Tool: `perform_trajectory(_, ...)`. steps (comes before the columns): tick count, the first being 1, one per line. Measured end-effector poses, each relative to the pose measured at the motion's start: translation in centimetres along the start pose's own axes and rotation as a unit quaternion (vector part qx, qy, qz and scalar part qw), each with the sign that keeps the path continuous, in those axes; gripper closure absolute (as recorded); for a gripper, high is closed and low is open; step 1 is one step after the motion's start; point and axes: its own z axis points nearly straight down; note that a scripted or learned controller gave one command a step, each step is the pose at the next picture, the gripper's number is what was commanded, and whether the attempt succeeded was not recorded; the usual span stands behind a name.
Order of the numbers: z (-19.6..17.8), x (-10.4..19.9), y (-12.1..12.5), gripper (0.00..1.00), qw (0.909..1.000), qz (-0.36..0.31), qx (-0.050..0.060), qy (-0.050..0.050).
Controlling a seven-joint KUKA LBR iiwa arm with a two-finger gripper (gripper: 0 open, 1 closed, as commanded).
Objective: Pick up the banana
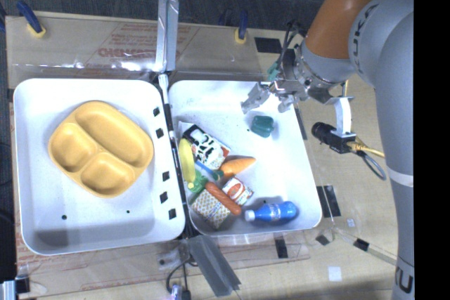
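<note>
The banana is yellow and lies lengthwise along the left wall of the right bin, partly under a black-and-white carton. My gripper hangs over the bin's upper right part, well away from the banana. Its two fingers are spread apart with nothing between them. A small teal object sits just below the fingertips.
A yellow divided plate lies in the left bin. Near the banana are a carrot, a red-orange stick, a red-and-white can, a mesh-patterned packet and a blue bottle.
</note>
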Motion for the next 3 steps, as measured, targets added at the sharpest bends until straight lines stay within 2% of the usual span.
perform_trajectory(1, 9.4, 5.4, 2.8, 0.0, 0.9929, -0.119, -0.001, 0.0)
perform_trajectory(2, 12.5, 7.0, 4.9, 0.0, 0.9799, -0.199, -0.003, -0.001)
perform_trajectory(3, 2.9, 16.6, 5.0, 0.0, 0.982, -0.189, -0.002, -0.001)
